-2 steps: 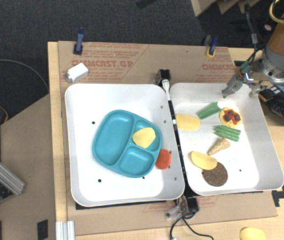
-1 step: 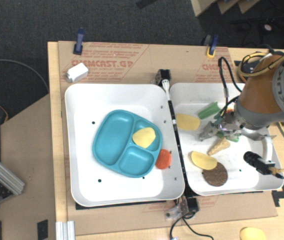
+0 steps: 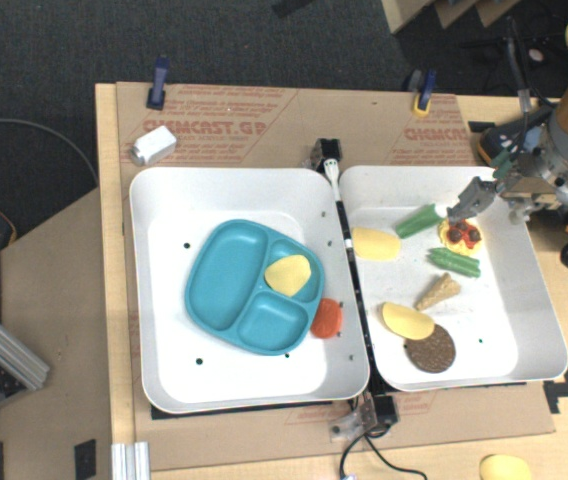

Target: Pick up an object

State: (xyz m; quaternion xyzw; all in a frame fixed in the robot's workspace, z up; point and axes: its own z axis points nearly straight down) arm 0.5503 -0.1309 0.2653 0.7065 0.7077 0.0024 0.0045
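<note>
Right now I work from the surface [image 3: 264, 128] down to the right bin [image 3: 534, 298], then my gripper [image 3: 461, 208] poised above the green bean [image 3: 416, 220]. Whether the jaws are open or closed I cannot tell. I would descend straight, centred, clear of the red-and-yellow piece [image 3: 461, 234].

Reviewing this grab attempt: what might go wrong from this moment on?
1. The gripper hangs where the green stick, the pizza-like piece and the green bean piece crowd together; it may nudge one or catch two.
2. These flat, small pieces may slip out.
3. It works near the right bin's far corner, so a knocked piece could wedge against the wall.
</note>
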